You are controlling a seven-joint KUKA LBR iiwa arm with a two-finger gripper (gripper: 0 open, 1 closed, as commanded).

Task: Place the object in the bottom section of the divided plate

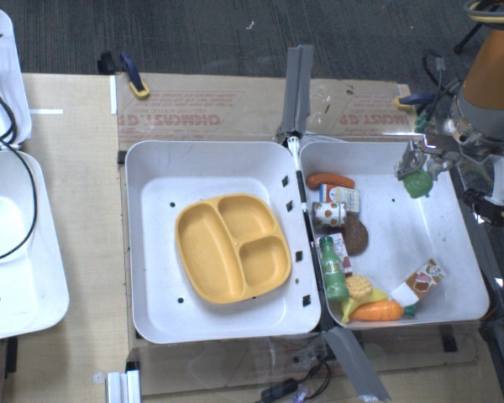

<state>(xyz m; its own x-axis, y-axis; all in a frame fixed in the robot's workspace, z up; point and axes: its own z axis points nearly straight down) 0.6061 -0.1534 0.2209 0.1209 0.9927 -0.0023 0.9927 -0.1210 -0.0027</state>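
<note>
Okay, I've got the hand (416, 168) up at the far right of the right bin (454, 250), clenched on a small green object (418, 184); the yellow divided plate (233, 247) sits in the left bin (151, 225), well apart.

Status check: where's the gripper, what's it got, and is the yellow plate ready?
Gripper over right bin's far corner, green object at its fingertips, grip unconfirmed. Divided plate in left bin, sections bare. Toy food piled along right bin's left side.

Gripper (413, 168) over right bin (454, 250) — green object (418, 184) between fingers, yellow divided plate (233, 247) left.
</note>
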